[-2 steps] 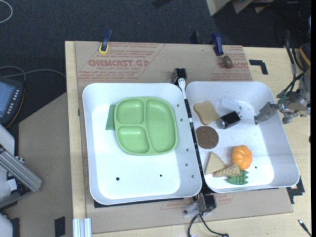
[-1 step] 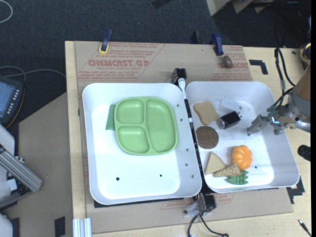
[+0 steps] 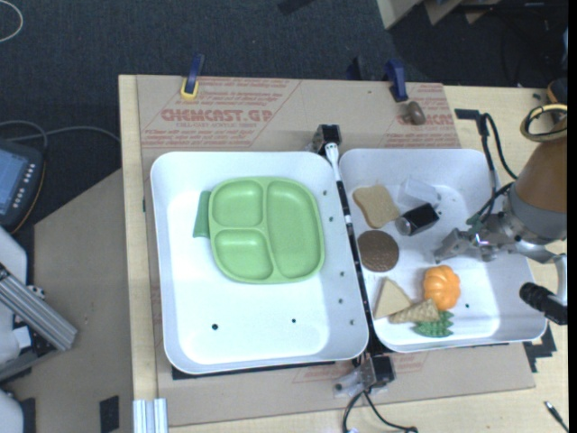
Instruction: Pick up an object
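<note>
I am holding the pincer [image 3: 455, 242] just above the small orange pumpkin [image 3: 442, 286] in the right bin [image 3: 469, 165]; I cannot tell its state. I am thinking a straight, centred descent would be best.

The light is bright and even, and seems to come from above. The two shallow white plastic bins [image 3: 180, 269] shine very white, and parts of them look washed out. Shadows are soft and small, like the thin dark edge under the light green divided plate [image 3: 266, 228]. The dark floor [image 3: 180, 16] at the top looks dim. The whole picture is a bit soft and grainy, and small things look fuzzy.
</note>
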Controlling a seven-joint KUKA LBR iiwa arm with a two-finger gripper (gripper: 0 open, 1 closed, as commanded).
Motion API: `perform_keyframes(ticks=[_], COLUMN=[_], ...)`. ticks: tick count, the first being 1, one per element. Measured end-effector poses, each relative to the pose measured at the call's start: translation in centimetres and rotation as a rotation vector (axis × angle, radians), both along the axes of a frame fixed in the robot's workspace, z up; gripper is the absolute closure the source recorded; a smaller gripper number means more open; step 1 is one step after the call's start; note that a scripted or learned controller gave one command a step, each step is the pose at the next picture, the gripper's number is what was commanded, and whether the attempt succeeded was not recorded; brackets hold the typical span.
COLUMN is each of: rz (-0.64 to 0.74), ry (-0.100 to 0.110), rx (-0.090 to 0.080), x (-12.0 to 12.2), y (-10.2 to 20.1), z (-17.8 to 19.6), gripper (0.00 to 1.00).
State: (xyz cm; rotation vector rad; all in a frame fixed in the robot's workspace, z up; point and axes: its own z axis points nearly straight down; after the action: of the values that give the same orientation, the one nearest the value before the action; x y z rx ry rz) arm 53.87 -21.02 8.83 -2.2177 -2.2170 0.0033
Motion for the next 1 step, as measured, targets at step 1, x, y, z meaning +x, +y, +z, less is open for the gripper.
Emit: perform_keyframes(ticks=[1], rz=[0.0], ry=[-0.002], rx=[-0.001], x=[-0.02], y=[0.03], z=[-0.4], gripper=[0.0])
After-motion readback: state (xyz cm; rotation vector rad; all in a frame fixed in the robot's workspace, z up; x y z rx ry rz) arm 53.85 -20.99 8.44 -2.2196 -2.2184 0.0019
